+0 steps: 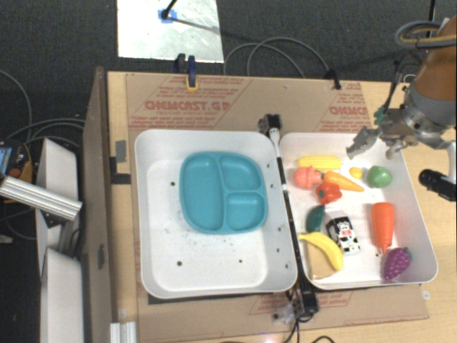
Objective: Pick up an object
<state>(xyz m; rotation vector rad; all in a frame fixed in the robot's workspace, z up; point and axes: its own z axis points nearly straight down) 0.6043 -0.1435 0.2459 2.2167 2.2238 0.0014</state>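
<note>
The right bin holds toy foods: a yellow corn cob, a pink piece, a red pepper, a small orange carrot, a green lime, a large orange carrot, purple grapes, a banana, a black-and-white cow toy and a dark green piece. My gripper hangs over the bin's far edge, above the lime and the small carrot. Its fingers are spread open and nothing sits between them.
The left bin carries a teal divided plate. A black clamp sits on the rim between the bins. Cardboard lines the bench beneath them. Cables trail behind the bench, and a black part juts in at the right.
</note>
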